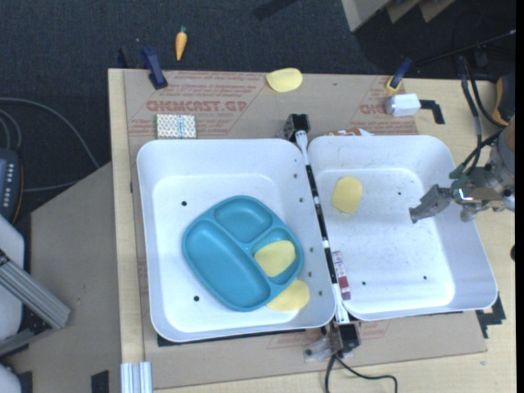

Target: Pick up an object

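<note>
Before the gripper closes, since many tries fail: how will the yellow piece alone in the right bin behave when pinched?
The yellow piece looks rounded and smooth, so it may slip from the gripper or squirt sideways. It lies flat on the right bin floor, so rolling seems unlikely. It looks small and probably light.

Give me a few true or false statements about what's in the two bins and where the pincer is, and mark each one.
1. The blue plate lies in the left bin. True.
2. A yellow piece sits in one of the plate's compartments. True.
3. The right bin holds three yellow pieces. False: it holds one yellow piece.
4. The pincer grips that piece. False: it is over the right bin's right side, apart from it.
5. Another yellow piece lies on the bench behind the bins. True.
</note>
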{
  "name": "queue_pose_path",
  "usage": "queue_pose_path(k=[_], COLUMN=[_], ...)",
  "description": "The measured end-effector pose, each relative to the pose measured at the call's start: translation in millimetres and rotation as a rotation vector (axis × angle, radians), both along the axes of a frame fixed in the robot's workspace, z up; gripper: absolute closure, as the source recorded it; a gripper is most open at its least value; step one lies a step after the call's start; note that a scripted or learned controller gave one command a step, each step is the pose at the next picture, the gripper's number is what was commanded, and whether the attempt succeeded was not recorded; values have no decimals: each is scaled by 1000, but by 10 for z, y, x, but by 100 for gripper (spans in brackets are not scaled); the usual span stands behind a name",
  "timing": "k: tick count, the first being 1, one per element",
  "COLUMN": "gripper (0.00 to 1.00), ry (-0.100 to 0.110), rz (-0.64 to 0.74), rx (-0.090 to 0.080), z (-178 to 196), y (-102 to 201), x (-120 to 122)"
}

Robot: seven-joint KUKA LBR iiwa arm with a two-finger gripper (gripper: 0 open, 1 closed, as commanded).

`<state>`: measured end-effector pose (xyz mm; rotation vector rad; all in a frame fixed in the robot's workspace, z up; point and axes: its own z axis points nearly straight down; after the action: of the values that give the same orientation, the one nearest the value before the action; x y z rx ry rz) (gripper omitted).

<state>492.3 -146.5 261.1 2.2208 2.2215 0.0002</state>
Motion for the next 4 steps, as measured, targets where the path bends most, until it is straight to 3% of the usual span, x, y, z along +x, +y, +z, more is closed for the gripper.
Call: queue_pose_path(k=[1,2,3,4], gripper=[0,0,0,0], ry=[2,-1,2,3], rz=[0,-2,0,0], rx=[1,-1,1,1], z=[-769,-471,-1212,-1770], y=[868,223,507,529], x=[253,328,708,872])
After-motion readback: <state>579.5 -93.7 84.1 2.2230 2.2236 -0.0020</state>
